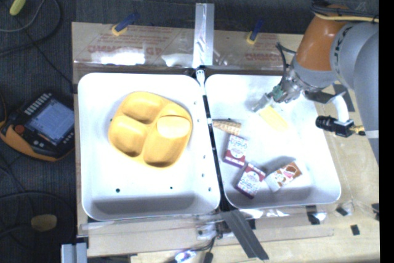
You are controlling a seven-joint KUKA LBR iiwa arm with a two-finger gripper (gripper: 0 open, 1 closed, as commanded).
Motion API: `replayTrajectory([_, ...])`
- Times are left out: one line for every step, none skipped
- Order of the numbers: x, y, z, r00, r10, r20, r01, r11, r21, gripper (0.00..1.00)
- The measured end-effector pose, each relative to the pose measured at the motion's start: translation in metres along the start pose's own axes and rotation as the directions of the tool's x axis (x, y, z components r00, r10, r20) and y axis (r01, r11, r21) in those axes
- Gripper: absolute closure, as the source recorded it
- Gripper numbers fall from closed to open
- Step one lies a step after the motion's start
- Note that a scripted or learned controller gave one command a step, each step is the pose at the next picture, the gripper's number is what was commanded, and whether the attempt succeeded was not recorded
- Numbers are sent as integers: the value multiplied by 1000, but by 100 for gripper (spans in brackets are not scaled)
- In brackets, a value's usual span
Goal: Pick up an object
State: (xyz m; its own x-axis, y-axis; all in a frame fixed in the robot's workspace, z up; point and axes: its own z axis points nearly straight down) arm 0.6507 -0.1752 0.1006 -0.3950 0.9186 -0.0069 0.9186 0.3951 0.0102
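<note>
In the right bin lie a pale yellow block [274, 118], a brown cone [226, 126] on its side near the left wall, and three small maroon-and-white packets [236, 150], [250, 182], [284, 175]. A big yellow lumpy piece [149, 127] fills the left bin's middle.

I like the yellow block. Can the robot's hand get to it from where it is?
Probably yes. The hand hangs just above the yellow block in the right bin, with nothing lying between them.
</note>
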Motion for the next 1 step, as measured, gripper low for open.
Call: replayTrajectory([70,35,-84,999,-34,-6,34,999,9,100])
